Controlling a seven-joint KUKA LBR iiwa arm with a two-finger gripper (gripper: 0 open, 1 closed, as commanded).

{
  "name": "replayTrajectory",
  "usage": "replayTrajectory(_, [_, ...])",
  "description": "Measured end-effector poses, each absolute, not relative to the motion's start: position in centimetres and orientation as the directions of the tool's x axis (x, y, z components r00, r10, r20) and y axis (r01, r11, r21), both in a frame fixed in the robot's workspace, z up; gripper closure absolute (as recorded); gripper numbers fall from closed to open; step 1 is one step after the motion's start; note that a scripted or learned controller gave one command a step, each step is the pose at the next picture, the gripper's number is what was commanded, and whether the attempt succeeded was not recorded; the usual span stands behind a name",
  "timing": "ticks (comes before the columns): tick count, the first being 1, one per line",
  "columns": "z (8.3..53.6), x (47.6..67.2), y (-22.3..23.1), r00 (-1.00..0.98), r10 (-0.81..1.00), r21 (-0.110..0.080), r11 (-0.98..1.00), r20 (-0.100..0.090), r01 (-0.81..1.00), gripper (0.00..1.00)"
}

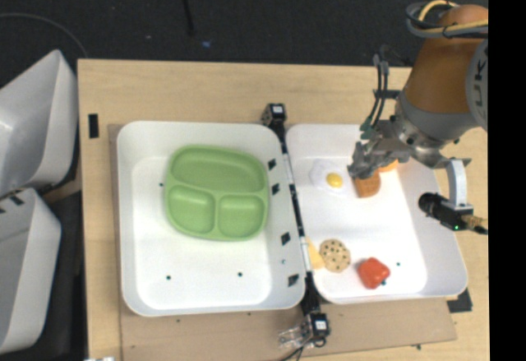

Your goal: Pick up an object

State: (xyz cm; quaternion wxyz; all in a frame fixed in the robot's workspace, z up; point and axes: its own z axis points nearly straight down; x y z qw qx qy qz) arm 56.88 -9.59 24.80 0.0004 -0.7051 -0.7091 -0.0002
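Your desk (99,88) carries two white bins: the left bin (140,269) holds one green divided plate (218,192), the right bin (436,269) four small things. Your hand (367,166) sits low over one orange block (367,185) near the bin's back; you cannot tell whether it is clenched. This looks like the grasp step; next, lift straight up. Also one cookie (334,255), one red pepper (373,271), one yellow piece (334,181).
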Motion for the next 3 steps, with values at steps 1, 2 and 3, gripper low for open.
replayTrajectory(1, [25.1, 56.8, -4.4, -0.007, 1.0, 0.0, 0.007, 0.001, 1.0, 1.0])
replayTrajectory(2, [25.7, 55.2, 0.1, -0.007, 1.0, 0.0, 0.007, 0.002, 1.0, 1.0])
replayTrajectory(3, [24.5, 53.7, 4.6, -0.005, 1.0, -0.001, 0.005, 0.001, 1.0, 1.0])
